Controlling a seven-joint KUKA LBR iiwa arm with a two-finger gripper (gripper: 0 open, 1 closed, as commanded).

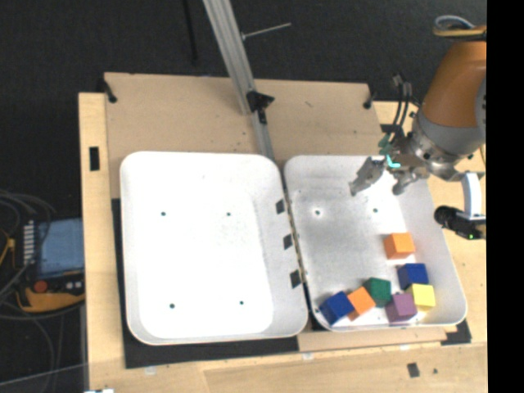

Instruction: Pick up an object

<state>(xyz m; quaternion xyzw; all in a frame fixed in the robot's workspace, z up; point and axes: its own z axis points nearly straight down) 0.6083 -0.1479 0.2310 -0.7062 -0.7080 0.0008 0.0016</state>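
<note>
- I am hovering my gripper (379,177) over the far end of the right bin (344,228), with its two fingers spread apart and nothing between them.
- The blocks I could pick are all sitting at the near end of that bin, well away from the gripper and towards the camera side.
- An orange block (399,245) is lying alone, nearest to the gripper, with bare bin floor around it; I am judging this the easiest to take.
- Beyond it, a blue block (413,274) and a yellow block (423,295) are sitting close together near the bin's right wall.
- Further along the near rim, a purple block (401,306), a green block (378,289), a second orange block (360,300) and a second blue block (336,307) are crowding each other, some apparently touching.
- These are looking like small, rigid cubes, probably light and not fragile; flat, smooth faces may be slipping a little, so I am planning a square pinch on two opposite faces.
- For the lone orange block, I am wanting my fingers lined up with its sides, since it is sitting slightly turned.
- The clustered ones are leaving little room for a finger between neighbours, so a grasp there is risking a nudge or a jam.
- The left bin (205,244) is lying well away from the gripper, on the same desk (164,113).
</note>
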